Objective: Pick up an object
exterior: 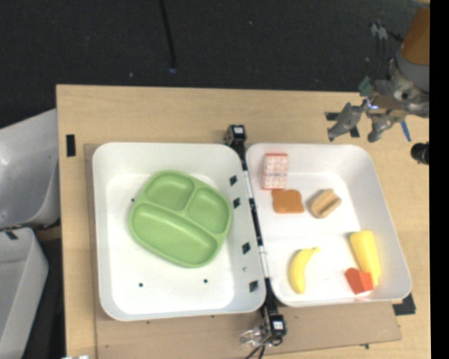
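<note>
tool open — above right bin, holding nothing

Arm cut off at right frame edge; orange band partly visible. Gripper small, blurred; finger state unreadable. Pink-and-white block pattern too small to identify.

Overhead, slanted — both bins

This looks like a robotics lab: a pale wooden bench stands against dark carpet-like floor and bears two shallow white plastic bins. Toy food lies in the bin right of a green divided plastic plate, and a grey industrial arm with an orange band reaches in beyond that bin.
</note>
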Controlling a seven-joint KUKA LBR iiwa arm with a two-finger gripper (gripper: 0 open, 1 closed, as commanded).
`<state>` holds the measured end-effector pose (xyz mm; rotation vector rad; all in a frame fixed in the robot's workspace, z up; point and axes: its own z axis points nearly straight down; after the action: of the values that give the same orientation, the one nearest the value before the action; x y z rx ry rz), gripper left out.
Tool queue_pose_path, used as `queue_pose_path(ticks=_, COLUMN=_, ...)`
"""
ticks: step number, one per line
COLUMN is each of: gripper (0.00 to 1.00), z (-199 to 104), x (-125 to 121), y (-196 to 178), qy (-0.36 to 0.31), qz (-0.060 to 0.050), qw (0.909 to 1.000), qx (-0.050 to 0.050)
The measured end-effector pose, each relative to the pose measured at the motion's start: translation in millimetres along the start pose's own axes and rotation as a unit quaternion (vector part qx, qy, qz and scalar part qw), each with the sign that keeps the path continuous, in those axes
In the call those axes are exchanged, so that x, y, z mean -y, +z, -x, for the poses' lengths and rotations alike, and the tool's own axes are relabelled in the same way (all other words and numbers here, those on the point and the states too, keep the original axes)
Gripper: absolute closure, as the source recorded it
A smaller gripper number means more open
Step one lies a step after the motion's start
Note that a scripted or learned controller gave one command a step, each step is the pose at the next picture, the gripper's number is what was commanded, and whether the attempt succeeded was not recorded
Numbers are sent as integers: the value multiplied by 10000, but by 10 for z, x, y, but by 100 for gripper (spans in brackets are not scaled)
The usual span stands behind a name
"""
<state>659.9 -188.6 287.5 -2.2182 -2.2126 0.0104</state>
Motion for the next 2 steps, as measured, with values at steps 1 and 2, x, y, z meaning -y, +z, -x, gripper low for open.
queue_pose_path(ticks=1, gripper=0, z=-6, x=-17, y=-82, qy=-18, qz=61, qw=10000, qx=15)
queue_pose_path(ticks=2, gripper=0, z=-1, x=51, y=527, qy=-4, qz=30, qw=10000, qx=13)
